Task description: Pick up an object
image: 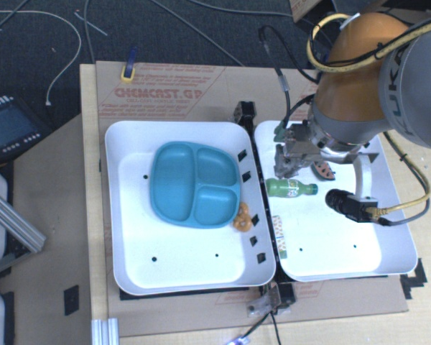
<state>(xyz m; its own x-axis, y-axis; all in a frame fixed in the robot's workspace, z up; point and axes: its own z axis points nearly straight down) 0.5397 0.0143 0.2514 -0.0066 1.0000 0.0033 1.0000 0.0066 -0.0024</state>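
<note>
My claw (293, 165) is hovering in the right shallow white bin (359, 254), just above the green plastic bottle (290, 188) lying flat; can't tell its grip state.

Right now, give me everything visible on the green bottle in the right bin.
The green bottle is small, translucent green, plastic by the look, with a pale label band around its middle. It lies on its side on the white floor of the right bin, long axis roughly left to right in the camera view, narrower neck end pointing right. It sits near the bin's left wall. The gripper hangs just above it; whether they touch cannot be told. A reddish-brown object lies close by, apart from it.
</note>
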